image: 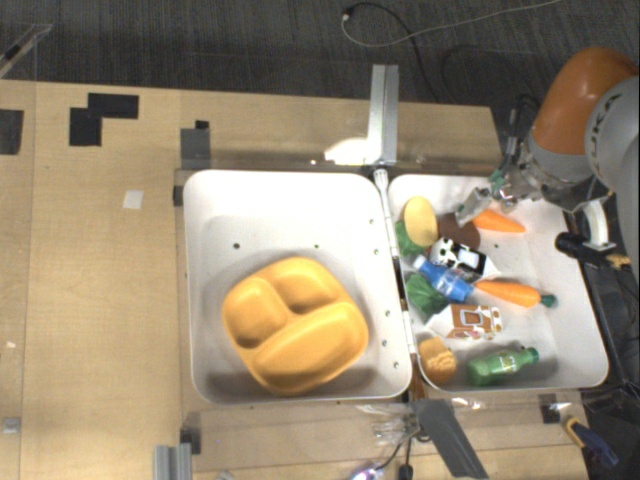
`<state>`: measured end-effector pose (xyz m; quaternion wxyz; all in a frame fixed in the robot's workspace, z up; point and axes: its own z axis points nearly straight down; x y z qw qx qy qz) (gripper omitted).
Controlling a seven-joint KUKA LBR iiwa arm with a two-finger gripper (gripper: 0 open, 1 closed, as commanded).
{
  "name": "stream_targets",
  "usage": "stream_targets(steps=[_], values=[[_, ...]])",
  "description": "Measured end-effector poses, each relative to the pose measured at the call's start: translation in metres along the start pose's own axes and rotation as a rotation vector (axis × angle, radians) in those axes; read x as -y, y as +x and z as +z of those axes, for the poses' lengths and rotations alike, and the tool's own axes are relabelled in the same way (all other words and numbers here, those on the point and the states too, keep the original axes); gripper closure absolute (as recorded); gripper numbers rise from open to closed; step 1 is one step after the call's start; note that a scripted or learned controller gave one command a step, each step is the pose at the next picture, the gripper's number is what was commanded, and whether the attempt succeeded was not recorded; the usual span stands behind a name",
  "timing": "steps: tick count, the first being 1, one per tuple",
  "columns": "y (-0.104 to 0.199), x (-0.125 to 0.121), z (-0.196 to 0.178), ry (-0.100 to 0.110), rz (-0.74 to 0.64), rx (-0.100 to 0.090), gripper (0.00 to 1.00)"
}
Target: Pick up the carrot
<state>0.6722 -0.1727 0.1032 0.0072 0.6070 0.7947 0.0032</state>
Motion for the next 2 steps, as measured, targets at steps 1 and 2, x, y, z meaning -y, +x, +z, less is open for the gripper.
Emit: stream_targets(steps=[1, 2], values=[[0.001, -0.003, -0.013, -0.007, -0.004, 0.003, 1.0], [0.093, -0.025, -0.085, 0.005, 0.052, -0.005, 1.0]])
